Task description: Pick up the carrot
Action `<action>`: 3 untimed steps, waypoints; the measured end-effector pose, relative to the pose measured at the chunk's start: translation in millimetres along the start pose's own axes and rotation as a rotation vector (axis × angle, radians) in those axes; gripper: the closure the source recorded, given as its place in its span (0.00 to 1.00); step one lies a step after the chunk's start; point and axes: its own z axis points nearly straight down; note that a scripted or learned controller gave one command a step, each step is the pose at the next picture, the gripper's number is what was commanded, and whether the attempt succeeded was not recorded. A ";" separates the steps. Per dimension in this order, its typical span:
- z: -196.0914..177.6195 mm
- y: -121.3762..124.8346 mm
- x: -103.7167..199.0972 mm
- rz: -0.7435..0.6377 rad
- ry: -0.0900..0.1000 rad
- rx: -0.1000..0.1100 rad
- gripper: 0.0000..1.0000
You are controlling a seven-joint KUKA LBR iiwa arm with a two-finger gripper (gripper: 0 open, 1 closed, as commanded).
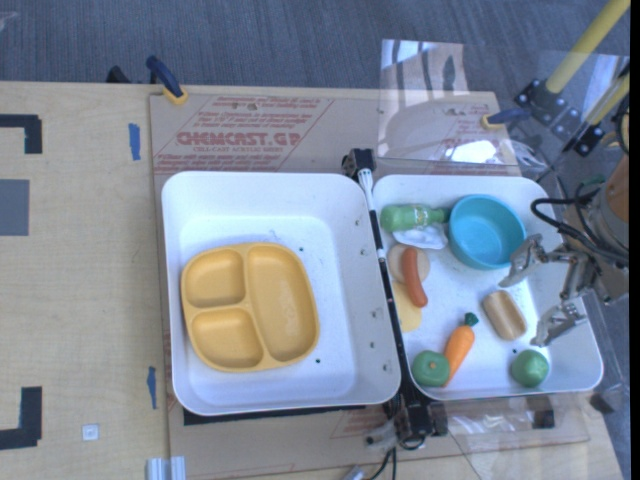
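Open hand hovers over the right bin's right side, holding nothing.

Its two metal fingers are spread apart. That bin holds one carrot, one bread roll, one sausage, one blue bowl, three green items. The carrot lies near the front, slanted, leafy top up-right. The left bin holds one yellow divided plate.

Smooth, slightly glossy plastic on the white bins, yellow divided tray and blue bowl; matt orange carrot. Bare shiny metal on the gripper; pale wood-grain bench.
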 end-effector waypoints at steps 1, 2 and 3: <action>72.4 34.6 -12.9 -0.274 -0.001 0.000 0.00; 154.3 10.9 -14.9 -0.316 -0.008 0.005 0.00; 159.3 13.1 -20.3 -0.572 -0.013 0.015 0.00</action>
